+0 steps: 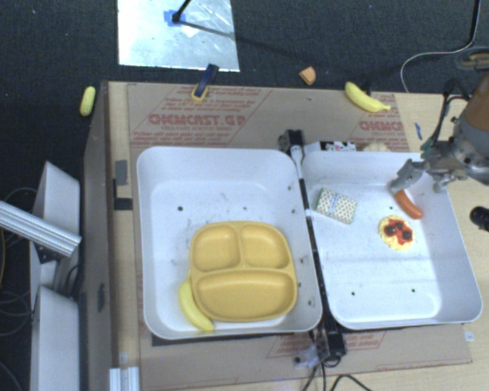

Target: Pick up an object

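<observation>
In the right bin [440, 304] lie three things: a red-orange sausage [408, 204] near the far right wall, a small round pizza toy [398, 232] just in front of it, and a white speckled packet [337, 206] to the left. My gripper [425, 175] hangs over the bin's far right corner, just above and behind the sausage. Its two grey fingers [407, 173] stand apart, and nothing shows between them. The left bin [163, 218] holds a yellow divided plate [243, 269], with a yellow banana [194, 308] against the plate's front left edge.
The grey arm with its orange band [482, 108] reaches in over the bench's right edge. A second banana [365, 98], an orange piece [308, 75] and a blue-yellow clamp [204, 81] lie behind the bins. A black divider [308, 235] runs between the bins.
</observation>
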`<action>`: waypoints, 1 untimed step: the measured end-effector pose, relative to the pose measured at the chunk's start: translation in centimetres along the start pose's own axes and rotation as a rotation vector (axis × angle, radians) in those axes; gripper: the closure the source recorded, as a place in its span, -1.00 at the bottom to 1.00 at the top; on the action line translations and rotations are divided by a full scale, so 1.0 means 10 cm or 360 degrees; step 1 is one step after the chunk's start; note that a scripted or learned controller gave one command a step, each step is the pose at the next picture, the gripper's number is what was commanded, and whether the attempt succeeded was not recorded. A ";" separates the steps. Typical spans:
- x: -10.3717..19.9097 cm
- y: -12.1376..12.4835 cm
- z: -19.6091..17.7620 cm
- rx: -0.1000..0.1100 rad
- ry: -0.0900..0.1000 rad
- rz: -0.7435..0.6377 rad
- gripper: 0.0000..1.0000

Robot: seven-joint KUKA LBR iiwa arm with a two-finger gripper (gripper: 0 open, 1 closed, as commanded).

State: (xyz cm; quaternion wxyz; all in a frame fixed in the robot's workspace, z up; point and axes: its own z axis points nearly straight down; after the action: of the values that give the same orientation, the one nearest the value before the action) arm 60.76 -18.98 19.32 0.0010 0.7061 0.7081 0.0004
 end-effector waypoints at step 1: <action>-0.19 -0.06 1.03 -0.0020 -0.0010 0.0002 -1.00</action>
State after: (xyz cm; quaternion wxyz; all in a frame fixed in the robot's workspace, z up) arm 60.23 -20.85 9.06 0.0076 0.7064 0.7077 0.0027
